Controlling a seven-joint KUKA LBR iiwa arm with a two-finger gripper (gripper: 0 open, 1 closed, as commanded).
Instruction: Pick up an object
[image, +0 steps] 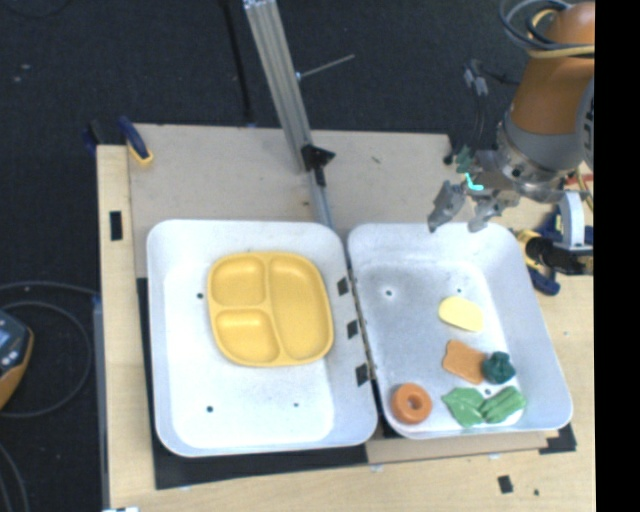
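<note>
My gripper (462, 213) hangs over the far edge of the right bin (420, 265), its two fingers spread apart with nothing between them. Well below it in that bin lie a pale yellow wedge (460, 314), an orange block (463, 361), a dark green lump (498, 368), a light green leafy piece (484, 405) and an orange ring (410, 402). All of them rest on the bin floor near its front right, apart from the gripper.
The left bin (180, 400) holds a yellow divided plate (270, 308). A slanted metal pole (285, 95) rises behind the seam between the bins. Clamps and cables sit at the bench's right edge (555, 250).
</note>
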